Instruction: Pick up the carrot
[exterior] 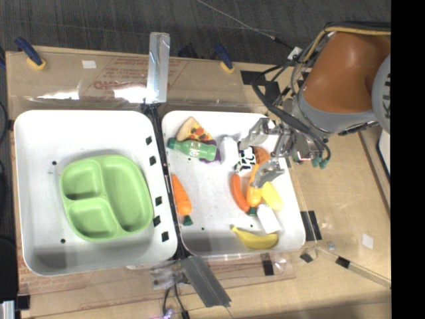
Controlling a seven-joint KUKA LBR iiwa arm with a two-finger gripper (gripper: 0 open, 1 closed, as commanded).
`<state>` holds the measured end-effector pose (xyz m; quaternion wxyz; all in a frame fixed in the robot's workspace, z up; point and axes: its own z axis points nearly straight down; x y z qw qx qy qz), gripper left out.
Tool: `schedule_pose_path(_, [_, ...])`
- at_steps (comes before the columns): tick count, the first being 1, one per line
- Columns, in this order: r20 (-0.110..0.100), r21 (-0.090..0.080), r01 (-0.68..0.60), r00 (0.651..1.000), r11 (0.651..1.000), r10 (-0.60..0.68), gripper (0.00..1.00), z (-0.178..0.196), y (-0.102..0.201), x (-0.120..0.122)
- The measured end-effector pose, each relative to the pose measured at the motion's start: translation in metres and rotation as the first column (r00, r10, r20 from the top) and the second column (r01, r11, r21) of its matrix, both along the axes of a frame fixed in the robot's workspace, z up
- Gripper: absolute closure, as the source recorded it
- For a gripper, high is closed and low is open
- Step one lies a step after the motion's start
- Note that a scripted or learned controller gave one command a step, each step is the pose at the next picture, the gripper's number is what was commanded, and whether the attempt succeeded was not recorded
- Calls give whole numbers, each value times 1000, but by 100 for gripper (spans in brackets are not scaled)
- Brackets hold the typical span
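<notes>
Big grey arm with orange band [345,72] reaches in from right, over right white bin [199,241]. Left white bin [33,178] holds green plastic plate with three parts [106,196]. Two-finger gripper [262,153] hangs over right side of right bin, fingers spread, nothing between them. Green bottle [194,149] lies far left. Yellow banana [254,238] near edge. Orange carrot with green top [180,197] lies by left wall, well apart from gripper.
</notes>
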<state>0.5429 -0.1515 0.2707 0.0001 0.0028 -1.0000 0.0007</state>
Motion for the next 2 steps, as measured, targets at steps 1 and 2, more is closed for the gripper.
schedule_pose_path(1, [-7,4,-66,998,998,66,0,-92,-29,4])
schedule_pose_path(2, [-2,2,-4,1000,1000,4,0,-175,-51,10])
